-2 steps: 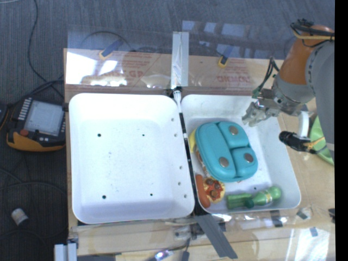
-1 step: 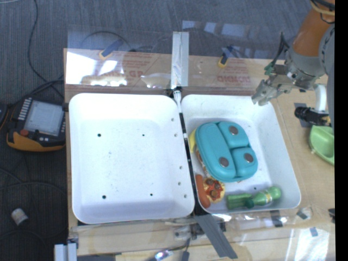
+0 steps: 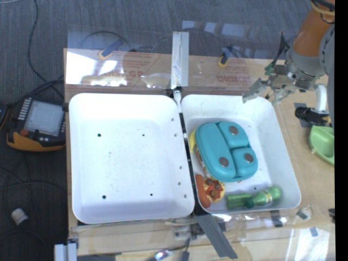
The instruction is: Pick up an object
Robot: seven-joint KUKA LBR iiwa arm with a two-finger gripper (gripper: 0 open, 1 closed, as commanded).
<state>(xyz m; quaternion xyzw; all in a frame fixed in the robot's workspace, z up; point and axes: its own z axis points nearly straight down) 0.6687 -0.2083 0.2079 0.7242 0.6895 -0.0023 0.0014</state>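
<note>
Here, the likeliest things to pick lie in the right bin [image 3: 283,145]: a large teal case [image 3: 225,150] with three lobes and two grey studs sits at the bin's centre, tilted toward 11 o'clock. At its 7 o'clock, against the bin's left wall, lies an orange-red toy [image 3: 210,189] with dark spots, partly tucked under the case. At the case's 5 o'clock a green bottle [image 3: 254,198] lies on its side along the near wall, its dark cap end pointing toward 9 o'clock. The left bin [image 3: 128,156] sits just beside, the two rims touching. The end effector [image 3: 266,93] hovers above the right bin's far right corner, at 1 o'clock from the case and well apart from it; its fingers are spread apart with nothing between them. The grey arm with its orange band [image 3: 311,34] comes in from 2 o'clock over the desk [image 3: 304,162], where a pale green object [image 3: 324,142] rests at 3 o'clock.
</note>
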